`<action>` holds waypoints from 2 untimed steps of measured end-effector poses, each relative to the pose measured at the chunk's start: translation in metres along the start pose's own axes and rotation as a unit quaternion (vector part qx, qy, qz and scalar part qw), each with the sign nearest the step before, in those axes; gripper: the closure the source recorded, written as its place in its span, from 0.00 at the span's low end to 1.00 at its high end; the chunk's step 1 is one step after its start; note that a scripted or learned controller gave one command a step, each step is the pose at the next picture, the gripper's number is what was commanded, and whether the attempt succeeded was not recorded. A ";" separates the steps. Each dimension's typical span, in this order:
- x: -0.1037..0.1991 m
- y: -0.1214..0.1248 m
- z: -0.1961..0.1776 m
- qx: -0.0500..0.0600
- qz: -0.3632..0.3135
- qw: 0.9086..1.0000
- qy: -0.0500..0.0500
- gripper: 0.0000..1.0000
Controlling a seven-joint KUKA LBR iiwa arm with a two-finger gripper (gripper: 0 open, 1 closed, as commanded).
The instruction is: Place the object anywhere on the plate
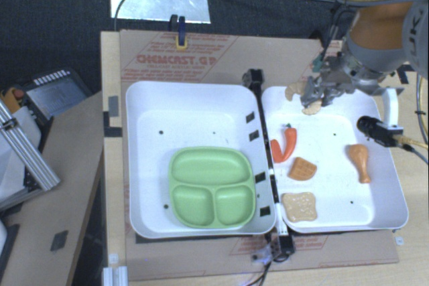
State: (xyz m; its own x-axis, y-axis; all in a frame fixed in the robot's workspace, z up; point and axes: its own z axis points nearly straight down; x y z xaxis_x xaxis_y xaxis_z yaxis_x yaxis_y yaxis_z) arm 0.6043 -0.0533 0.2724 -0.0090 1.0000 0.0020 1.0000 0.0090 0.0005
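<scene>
A pale beige food piece [310,108] lay at the back of the right bin [335,211], directly under the claw [314,98], whose grip could not be made out. The green divided plate [212,185] sat in the left bin [191,110]. Both bins rested on cardboard [201,57] covering the worktop [80,157], dark carpet [53,3] beyond.

Two white bins [194,94] sit side by side. One green plate [212,186], one red pepper [289,143], one drumstick [359,161], one waffle [302,169], one toast slice [299,206].
</scene>
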 end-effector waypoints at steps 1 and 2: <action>0.048 -0.012 0.003 0.000 0.000 1.000 0.000 1.00; 0.091 -0.032 0.008 0.001 0.000 1.000 0.000 1.00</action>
State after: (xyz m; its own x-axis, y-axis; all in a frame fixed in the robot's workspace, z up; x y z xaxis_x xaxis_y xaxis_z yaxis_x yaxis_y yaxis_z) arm 0.5716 0.0374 0.2644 -0.0089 1.0000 0.0019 1.0000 0.0089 -0.0008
